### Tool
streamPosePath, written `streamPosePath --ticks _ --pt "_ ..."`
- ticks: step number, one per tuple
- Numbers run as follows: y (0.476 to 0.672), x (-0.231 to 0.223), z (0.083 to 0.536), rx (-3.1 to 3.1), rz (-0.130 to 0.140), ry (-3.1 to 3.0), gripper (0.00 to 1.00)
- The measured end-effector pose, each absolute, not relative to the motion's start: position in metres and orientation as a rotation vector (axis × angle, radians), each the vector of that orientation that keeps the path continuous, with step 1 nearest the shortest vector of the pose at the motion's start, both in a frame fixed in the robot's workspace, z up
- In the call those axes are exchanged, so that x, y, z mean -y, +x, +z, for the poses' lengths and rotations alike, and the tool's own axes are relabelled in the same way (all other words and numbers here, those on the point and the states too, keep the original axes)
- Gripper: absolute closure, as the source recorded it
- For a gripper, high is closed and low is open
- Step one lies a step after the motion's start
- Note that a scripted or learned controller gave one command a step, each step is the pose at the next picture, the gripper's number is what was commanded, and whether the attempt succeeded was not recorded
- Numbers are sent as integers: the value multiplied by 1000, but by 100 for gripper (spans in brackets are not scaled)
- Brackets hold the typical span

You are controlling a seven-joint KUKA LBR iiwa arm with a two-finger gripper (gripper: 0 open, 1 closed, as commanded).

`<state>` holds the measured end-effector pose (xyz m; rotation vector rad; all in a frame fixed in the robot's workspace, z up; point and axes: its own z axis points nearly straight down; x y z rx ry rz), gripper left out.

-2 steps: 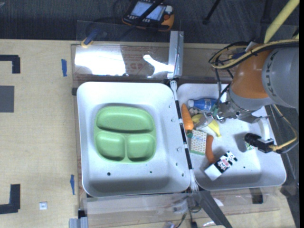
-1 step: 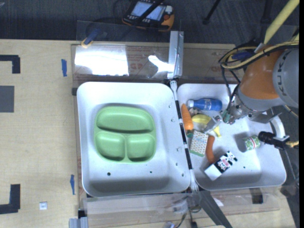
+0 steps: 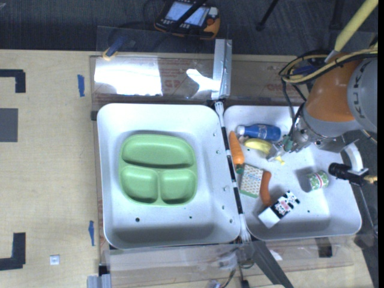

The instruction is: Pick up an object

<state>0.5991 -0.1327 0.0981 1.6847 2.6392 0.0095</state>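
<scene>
- Two shallow white bins sit side by side on the bench: the left bin [image 3: 114,161] holds a green divided tray [image 3: 159,168], and the right bin [image 3: 342,218] holds the loose objects.
- The gripper [image 3: 287,147] is low in the right bin's upper part, below the arm [image 3: 336,98] with its orange band; whether it is released or clenched cannot be made out.
- A yellow banana [image 3: 258,145] lies just left of the gripper, close to touching it, and a blue bottle [image 3: 259,131] lies on its side just above the banana.
- An orange carrot [image 3: 237,149] lies along the bin's left wall; a second orange piece [image 3: 265,185] lies lower, beside a flat green patterned card [image 3: 251,180].
- A small green-labelled can [image 3: 318,180] lies on its side, below and right of the gripper and apart from it.
- A white box with black markings [image 3: 279,209] rests near the bin's front; its print is too small to read.
- No writing is legible on any item.
- The bench top [image 3: 48,173] is pale wood with black corner marks and bits of blue tape; beyond it are a dark floor and a handheld pendant [image 3: 187,15] with a lit screen.
</scene>
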Motion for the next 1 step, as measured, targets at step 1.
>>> streamPosePath --ticks 1 --pt "652 58 185 -2433 2 1984 100"
